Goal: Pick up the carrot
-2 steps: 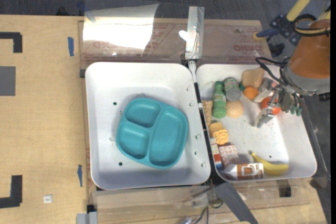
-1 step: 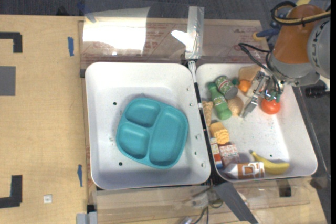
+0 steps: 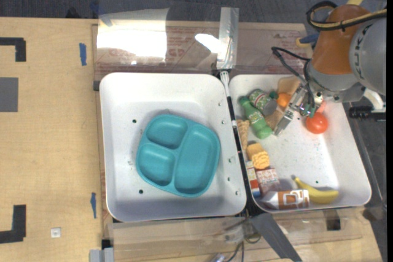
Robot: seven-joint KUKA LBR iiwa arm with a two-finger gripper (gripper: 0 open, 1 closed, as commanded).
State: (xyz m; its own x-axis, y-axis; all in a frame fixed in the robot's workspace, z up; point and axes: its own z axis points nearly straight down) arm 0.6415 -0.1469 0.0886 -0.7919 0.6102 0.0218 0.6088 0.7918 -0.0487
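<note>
The carrot (image 3: 283,99) shows as a small orange piece in the upper middle of the right bin (image 3: 344,159), partly covered by the gripper. My gripper (image 3: 288,112) hangs low over the bin right beside the carrot, slanting down to the left from the orange-banded wrist (image 3: 334,46). Its tip lies between the carrot and the green bottles (image 3: 258,112). I cannot tell whether it touches the carrot.
A red tomato (image 3: 317,124) lies just right of the gripper. A tan piece (image 3: 287,84) sits above the carrot. Snack packets (image 3: 258,159), a small bottle (image 3: 288,198) and a banana (image 3: 318,193) lie along the bin's left and front. The left bin (image 3: 116,95) holds a teal divided plate (image 3: 178,154).
</note>
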